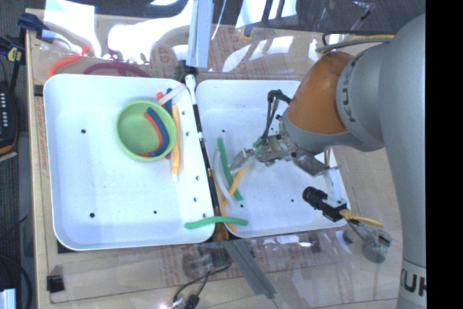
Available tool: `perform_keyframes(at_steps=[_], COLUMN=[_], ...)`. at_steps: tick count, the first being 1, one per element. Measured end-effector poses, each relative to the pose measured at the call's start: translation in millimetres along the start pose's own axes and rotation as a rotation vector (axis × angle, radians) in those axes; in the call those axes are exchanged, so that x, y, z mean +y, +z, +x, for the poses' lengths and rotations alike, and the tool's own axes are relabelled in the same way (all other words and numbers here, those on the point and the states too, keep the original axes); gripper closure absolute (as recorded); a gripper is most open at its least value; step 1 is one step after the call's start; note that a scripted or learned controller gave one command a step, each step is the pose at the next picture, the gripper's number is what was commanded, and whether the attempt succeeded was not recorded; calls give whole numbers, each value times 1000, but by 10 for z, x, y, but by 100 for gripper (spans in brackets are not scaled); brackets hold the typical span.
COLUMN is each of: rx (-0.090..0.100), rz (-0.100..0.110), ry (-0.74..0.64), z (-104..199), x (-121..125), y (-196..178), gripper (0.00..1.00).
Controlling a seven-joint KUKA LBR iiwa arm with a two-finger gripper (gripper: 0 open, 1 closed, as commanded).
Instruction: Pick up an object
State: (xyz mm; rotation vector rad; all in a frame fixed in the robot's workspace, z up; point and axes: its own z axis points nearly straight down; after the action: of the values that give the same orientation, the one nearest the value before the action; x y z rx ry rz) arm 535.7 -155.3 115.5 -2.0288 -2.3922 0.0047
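My gripper (pixel 251 153) hangs low over the left half of the right bin (pixel 289 217), reaching in from the right. Just below and left of it lie a green stick (pixel 223 161), a short orange stick (pixel 238 175) and a white stick (pixel 234 189), bunched together on the bin floor. The gripper's tip is close to the upper end of the orange stick; I cannot tell whether they touch. Another green stick (pixel 215 223) rests across the front rims where the two bins meet.
The left bin (pixel 87 184) holds a green bowl (pixel 142 129) with red and blue pieces inside, and a long orange stick (pixel 175 145) and a white piece (pixel 169 94) beside it. The grey arm with its orange band (pixel 325 101) covers the right bin's right side.
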Motion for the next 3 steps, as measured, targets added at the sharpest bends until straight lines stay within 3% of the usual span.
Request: perform_keyframes(at_steps=[1,2,3], rx=[-26,-20,-24], rz=[-23,-19,-21], ry=[2,-6,-4], z=[404,431,409], x=[-86,-84,-84], y=[147,68,55], gripper=[0,100,0])
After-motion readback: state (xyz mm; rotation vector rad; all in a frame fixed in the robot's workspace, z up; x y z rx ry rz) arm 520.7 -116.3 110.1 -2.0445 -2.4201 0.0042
